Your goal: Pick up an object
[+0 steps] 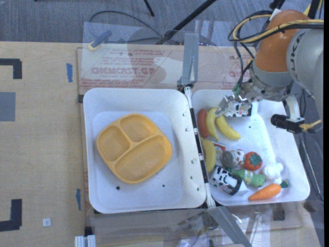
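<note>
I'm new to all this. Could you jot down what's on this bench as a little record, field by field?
Left bin: holds a yellow divided plate.
Right bin: holds toy food, including bananas, a tomato and a carrot.
Arm: grey with orange band, reaching in from the right.
Gripper: low over the right bin's far end, near the bananas.
Grasp: unclear.

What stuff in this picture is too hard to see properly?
- Claw, camera view: small and dark against a black-and-white patterned toy, so its grip is unclear.
- Grey robot arm: cut off by the right edge.
- Black-and-white cow-patterned toy: partly covered by a green plastic vegetable; shape unclear.
- Small white piece near the orange plastic carrot: too small to identify.
</note>
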Available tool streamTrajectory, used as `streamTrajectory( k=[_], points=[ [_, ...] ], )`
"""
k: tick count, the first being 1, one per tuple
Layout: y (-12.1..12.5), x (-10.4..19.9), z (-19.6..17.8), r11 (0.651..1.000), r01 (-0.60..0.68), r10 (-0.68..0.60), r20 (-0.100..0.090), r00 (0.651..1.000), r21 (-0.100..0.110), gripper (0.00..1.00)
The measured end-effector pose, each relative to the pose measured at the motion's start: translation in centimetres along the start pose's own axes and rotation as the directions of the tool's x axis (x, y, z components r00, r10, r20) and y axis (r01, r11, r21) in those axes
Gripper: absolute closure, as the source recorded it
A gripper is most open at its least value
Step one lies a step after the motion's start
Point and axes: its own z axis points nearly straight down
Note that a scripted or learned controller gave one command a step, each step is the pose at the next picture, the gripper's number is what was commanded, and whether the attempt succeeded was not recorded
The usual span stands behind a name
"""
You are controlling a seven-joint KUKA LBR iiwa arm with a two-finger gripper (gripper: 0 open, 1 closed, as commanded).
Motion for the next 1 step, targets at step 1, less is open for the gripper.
streamTrajectory(
  k=[1],
  points=[
    [-2.16,-0.41,3.97,0.998,0.060,-0.060,-0.009,0.998,0.009,0.00]
  ],
)
